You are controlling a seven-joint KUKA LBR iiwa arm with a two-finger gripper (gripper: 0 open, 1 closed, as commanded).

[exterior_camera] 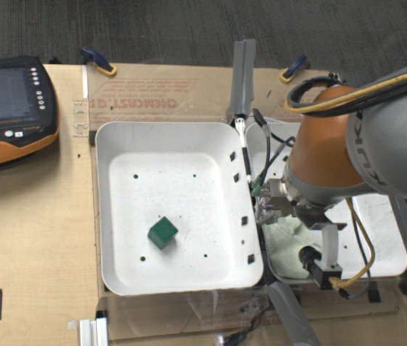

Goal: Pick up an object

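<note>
Pincer [279, 209] low in right bin [398, 262], finger state unclear; green cube [163, 233] in left bin [110, 193].

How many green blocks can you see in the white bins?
1. The green block lies in the left bin, toward its front. The arm covers much of the right bin, so another block could be hidden under it.

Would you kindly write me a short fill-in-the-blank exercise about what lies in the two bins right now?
1. The green block lies in the ____ bin of the camera view.
2. The arm hangs over the ____ bin.
3. The band above the arm's wrist is ____.

Missing words: left; right; orange
</note>
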